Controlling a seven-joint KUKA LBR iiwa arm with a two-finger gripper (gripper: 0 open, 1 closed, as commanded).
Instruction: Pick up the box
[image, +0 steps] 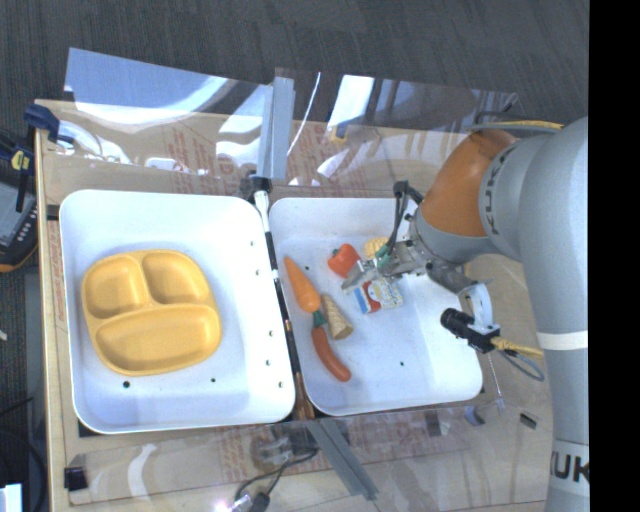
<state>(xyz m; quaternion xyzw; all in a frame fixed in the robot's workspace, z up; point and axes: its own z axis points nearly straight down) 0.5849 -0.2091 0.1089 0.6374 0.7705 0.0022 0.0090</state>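
Arm's down in the right bin (440, 380), gripper (372, 275) right over the small box (381, 295) among the toy food. Can't tell the grip yet; next it needs a clean lift.

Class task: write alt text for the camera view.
A grey robot arm's pincer reaches into the right white bin, over a small box among toy vegetables including a carrot. The left bin holds a yellow divided plate.

Your right bin (455, 385): carrot (302, 285), sausage (331, 357), wedge (337, 321) crowd left side; floor open lower right. Left bin (150, 405): yellow tray (150, 310) blocks centre
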